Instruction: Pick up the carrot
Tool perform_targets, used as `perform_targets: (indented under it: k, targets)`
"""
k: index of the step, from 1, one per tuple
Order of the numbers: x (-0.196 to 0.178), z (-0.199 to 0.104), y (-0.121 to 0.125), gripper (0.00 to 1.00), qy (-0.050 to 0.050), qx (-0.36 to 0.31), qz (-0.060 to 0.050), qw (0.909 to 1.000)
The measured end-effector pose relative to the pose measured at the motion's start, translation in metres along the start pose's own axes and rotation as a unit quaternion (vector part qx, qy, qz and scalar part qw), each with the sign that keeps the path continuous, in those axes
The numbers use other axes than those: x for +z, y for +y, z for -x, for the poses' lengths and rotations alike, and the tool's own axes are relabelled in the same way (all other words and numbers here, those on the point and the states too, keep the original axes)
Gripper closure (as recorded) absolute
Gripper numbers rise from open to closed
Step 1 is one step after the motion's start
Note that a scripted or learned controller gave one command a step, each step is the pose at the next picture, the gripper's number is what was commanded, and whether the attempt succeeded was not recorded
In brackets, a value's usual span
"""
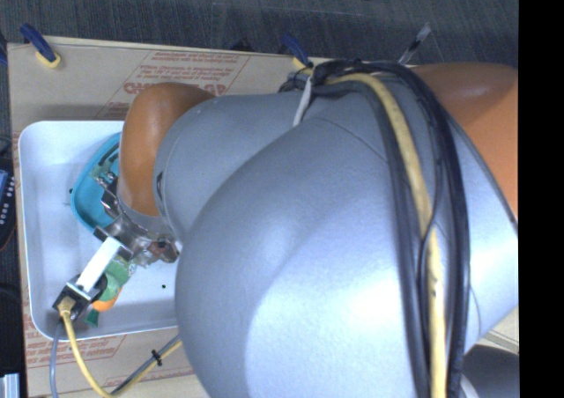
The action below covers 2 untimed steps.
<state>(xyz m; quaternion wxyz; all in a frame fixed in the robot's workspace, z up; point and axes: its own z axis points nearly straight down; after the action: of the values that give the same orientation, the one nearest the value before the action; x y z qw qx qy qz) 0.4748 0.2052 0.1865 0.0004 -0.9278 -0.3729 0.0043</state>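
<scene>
My arm (335,238) overhangs the white bin (44,211); the carrot (107,301) lies beside the gripper (139,251), whose grip I cannot tell. The cardboard's (176,70) red print is unreadable.

- The bench (181,70) is lying under a brown cardboard sheet with red print.
- A shallow white bin (35,211) is sitting directly on the cardboard at the left.
- One blue clamp (40,44) is gripping the sheet's far-left corner, and another blue clamp (295,47) is gripping its far edge.
</scene>
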Motion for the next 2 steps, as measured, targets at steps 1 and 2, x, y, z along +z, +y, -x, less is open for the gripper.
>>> perform_targets:
  k: [1, 2]
  targets:
    - [0.075, -0.048, 0.055, 1.0, -0.002, 0.113, 0.0, 0.9936]
    - [-0.007, 0.009, 0.152, 1.0, 0.002, -0.056, 0.0, 0.9984]
